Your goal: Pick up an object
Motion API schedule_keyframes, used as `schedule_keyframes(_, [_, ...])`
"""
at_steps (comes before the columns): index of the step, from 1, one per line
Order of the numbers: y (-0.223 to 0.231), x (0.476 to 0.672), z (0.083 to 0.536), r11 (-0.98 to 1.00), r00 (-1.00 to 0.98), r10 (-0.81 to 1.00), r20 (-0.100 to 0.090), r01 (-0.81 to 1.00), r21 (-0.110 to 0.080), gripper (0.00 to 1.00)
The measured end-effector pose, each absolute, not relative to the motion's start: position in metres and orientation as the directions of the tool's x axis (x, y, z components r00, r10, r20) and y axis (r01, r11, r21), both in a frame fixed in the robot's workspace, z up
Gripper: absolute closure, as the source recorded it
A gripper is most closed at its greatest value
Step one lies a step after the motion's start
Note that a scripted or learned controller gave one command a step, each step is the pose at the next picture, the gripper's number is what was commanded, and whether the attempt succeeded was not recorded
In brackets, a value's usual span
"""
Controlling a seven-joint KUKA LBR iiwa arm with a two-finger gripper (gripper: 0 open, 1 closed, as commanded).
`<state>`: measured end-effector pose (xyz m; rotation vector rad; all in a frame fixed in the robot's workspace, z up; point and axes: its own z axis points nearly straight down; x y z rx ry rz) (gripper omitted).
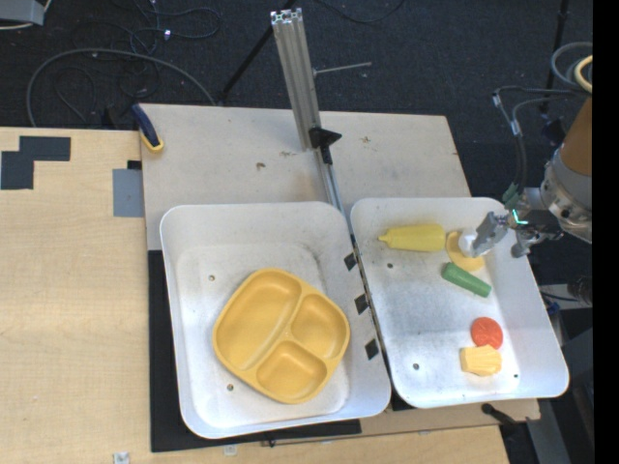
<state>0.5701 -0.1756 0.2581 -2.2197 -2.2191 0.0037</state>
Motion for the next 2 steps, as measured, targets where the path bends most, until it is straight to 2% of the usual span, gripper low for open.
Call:
schedule_keyframes(1, [-0.176,0.571,0.259,0.000,0.000,1.000,0.000,1.000,-0.001,0.00])
schedule_keyframes(2, [-0.168,0.568,0.212,-0.001,0.001,1.000,0.002,1.000,-0.008,0.00])
